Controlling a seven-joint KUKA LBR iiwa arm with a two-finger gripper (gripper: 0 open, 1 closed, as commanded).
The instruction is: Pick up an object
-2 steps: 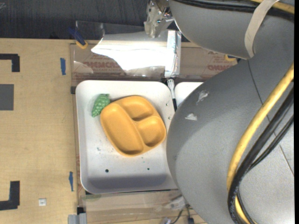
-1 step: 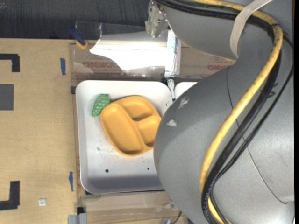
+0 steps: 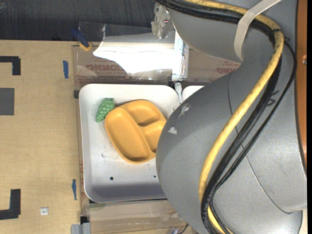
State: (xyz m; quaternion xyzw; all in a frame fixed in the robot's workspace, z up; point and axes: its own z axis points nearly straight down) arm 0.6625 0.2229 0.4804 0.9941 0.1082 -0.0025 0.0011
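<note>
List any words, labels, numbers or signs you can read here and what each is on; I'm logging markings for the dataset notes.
Red lettering on the clear plastic sheet behind the white bin: too blurred and mirrored to read.
Red lettering on the same strip right of the arm, near: also unreadable.
Yellow bowl-shaped dish and green grape-like toy: no text visible.
Cardboard surface: black marks and blue tape, no words.

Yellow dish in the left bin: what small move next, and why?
Probably pull the arm back toward the right a little to clear the view before committing. It hides the right part of the yellow dish, and the grasping end is hidden, so no grasp can be confirmed. The dish lies in the left bin with a green piece touching its upper-left edge.
</note>
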